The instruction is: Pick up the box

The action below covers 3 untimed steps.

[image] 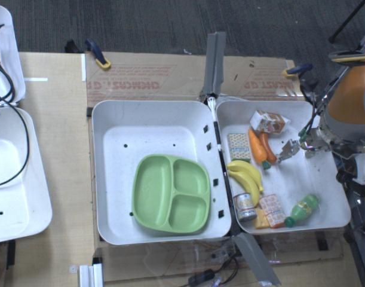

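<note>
A pale, patterned flat box [239,146] lies in the right bin [325,178], close to its left wall. A smaller pink and orange box [270,210] lies near that bin's front edge. My gripper [287,151] reaches in from the right and hovers low over bare bin floor, just right of two carrots [260,146]. It is a short way right of the patterned box and touches neither box. Nothing shows in its grasp.
The right bin also holds a white and orange snack bag [269,122], a banana [247,175], a small can [245,205] and a green bottle [302,208]. A green divided plate [171,193] lies in the left bin [110,160].
</note>
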Each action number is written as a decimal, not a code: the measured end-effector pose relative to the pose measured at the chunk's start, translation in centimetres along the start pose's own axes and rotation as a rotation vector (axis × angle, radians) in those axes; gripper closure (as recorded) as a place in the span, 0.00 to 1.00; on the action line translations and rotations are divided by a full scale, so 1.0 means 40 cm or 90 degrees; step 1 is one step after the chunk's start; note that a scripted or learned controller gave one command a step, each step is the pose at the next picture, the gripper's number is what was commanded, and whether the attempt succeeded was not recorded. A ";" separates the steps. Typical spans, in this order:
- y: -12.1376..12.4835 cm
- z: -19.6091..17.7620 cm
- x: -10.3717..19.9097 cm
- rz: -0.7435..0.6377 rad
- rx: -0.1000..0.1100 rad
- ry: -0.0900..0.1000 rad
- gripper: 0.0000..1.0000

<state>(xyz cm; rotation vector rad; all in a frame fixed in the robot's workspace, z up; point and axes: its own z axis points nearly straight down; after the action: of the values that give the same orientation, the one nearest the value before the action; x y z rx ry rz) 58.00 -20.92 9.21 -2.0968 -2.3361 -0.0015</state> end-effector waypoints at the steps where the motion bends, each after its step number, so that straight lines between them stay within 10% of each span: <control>1: -0.043 0.001 0.031 -0.102 0.000 -0.002 0.00; 2: 0.201 0.002 0.034 -0.079 0.001 -0.002 0.00; 3: 0.078 -0.002 -0.031 -0.141 -0.002 0.000 0.00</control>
<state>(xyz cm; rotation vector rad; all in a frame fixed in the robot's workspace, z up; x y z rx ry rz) 61.22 -21.81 9.27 -1.8269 -2.5556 -0.0068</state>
